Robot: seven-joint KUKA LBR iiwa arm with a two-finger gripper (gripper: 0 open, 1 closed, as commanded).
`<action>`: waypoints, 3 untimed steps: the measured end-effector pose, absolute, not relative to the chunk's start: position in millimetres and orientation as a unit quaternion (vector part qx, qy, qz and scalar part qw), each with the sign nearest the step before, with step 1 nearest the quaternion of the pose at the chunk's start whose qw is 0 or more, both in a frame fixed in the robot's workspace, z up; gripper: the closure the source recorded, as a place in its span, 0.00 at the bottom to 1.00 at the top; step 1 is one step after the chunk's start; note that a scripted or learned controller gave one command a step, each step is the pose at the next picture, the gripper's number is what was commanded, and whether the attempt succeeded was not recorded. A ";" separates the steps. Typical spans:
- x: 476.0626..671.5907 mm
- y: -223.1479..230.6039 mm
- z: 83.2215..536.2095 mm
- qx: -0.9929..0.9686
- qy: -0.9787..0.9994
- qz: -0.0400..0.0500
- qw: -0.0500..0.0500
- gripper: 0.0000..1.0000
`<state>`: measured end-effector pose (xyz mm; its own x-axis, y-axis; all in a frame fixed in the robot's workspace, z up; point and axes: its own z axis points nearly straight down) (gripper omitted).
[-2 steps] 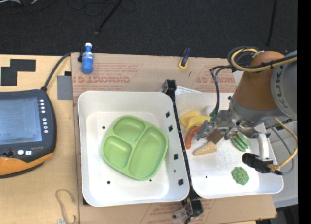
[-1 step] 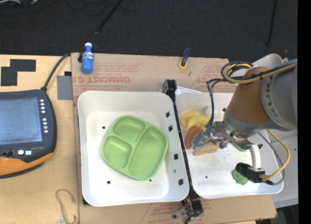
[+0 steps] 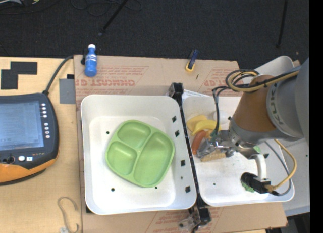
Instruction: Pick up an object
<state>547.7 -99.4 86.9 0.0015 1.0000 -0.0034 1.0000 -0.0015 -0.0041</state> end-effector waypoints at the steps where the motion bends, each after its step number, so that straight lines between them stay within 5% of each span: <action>1: 547.2 -100.2 97.2 -0.710 -0.704 0.002 0.002 1.00; 3: 536.0 -91.9 190.2 -0.707 -0.707 0.000 0.000 1.00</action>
